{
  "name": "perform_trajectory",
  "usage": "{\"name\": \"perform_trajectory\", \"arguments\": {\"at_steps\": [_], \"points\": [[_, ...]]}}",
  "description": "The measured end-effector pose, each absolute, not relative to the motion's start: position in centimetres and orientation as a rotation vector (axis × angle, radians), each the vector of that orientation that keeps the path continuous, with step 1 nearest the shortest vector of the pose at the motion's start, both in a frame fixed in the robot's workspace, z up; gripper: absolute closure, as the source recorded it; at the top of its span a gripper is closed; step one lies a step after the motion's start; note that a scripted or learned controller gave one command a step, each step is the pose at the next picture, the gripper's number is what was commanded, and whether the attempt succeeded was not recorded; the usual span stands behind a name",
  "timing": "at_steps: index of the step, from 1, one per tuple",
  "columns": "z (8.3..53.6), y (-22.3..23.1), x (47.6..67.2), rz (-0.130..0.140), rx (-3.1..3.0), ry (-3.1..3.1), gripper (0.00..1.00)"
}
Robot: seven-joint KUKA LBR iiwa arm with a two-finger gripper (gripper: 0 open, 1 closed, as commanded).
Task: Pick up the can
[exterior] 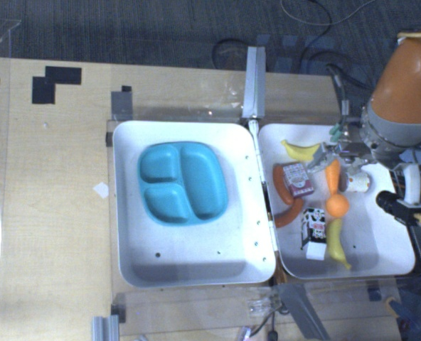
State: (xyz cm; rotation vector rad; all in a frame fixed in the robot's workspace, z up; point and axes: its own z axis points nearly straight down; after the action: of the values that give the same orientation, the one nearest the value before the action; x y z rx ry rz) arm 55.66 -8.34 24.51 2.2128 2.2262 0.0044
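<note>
Gripper (340,152): positioned over the upper part of the right bin (388,258), below the grey wrist and orange band. Whether it is spread or closed cannot be told from this view. Nothing is seen held in it.

Can (296,179): lying on its side on the bin floor, left of the gripper and slightly nearer the camera, apart from it. A sausage (284,197) curves around the can's left and lower sides.

Other contents: a carrot (332,176) just below the gripper; an orange (337,206) below that; one banana (300,150) directly left of the gripper; a second banana (336,244) and a carton (313,231) further below.

Left bin (189,265): holds a blue tray (183,182), well left of the gripper.
</note>
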Motion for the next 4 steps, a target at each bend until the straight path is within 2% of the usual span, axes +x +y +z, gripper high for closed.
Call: {"name": "perform_trajectory", "arguments": {"at_steps": [1,2,3,4], "points": [[14.3,-14.6,54.7,0.003,2.143,2.294,0.00],[14.0,-20.6,57.6,0.005,2.177,2.258,0.00],[9.6,-20.3,60.0,0.023,2.272,2.145,0.00],[10.9,-20.3,60.2,0.029,2.265,2.144,1.00]]}}
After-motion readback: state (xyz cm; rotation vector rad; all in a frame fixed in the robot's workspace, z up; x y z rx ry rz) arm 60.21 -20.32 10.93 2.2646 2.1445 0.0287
